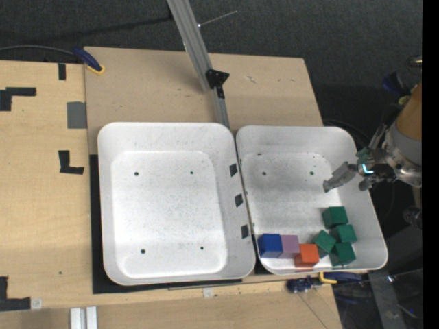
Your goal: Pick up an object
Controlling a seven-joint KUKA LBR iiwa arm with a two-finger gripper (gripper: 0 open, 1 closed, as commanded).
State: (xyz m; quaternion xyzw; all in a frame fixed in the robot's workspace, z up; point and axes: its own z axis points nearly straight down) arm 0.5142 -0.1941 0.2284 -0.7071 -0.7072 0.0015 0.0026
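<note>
A wooden bench [171,81] is carrying two shallow white bins side by side over a black mat, with dark floor showing behind it. Black tape marks [66,162] and a grey patch [77,114] are lying on the bench's left part, and a blue-and-yellow clamp [90,59] is sitting near its far edge. A metal post [195,40] is slanting down from the top toward the gap between the bins.

The left bin [164,132] is showing only its speckled floor. The right bin [295,134] is holding all the blocks, clustered along its near wall: a blue block [270,244] touching a purple block [290,244], an orange block [308,254] just beside that, and four green blocks [336,233] grouped at the near right corner. The blocks are roughly cubic, so no long axis is standing out; the green ones are sitting at mixed angles to the bin walls.

The arm is reaching in from the right, and the gripper [341,177] is hanging over the right bin's right side, apart from the blocks. One grey finger [337,179] is pointing down-left; whether the fingers are parted or closed cannot be told, as the view is poor there.
</note>
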